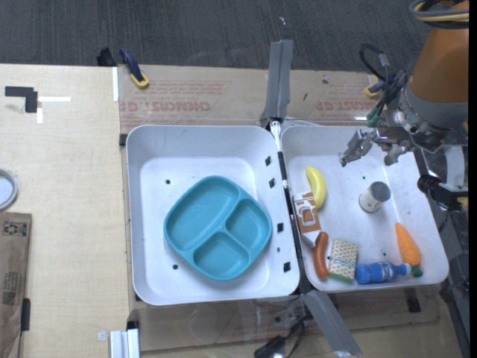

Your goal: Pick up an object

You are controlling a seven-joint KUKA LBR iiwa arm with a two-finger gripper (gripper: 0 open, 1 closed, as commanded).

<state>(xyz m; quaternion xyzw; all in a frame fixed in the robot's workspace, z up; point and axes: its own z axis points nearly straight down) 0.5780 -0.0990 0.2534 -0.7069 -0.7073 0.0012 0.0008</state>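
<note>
Gripper (pixel 371 147) poised over right bin (pixel 350 142), fingers spread, gripping nothing.
Below: banana (pixel 317 186) at eight o'clock, grey cylinder (pixel 373 196) at six, carrot (pixel 407 245) beyond.

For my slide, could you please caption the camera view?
Gripper hovers over right bin holding banana, carrot, bottle; blue plate fills left bin.

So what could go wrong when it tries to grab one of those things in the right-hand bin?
Two likely risks. The hot dog, checked packet and blue bottle lie crowded along the near wall of the right bin, so the tool might nudge a neighbour or catch two at once. The banana lies close to the wall between the bins, leaving little room on that side.
</note>
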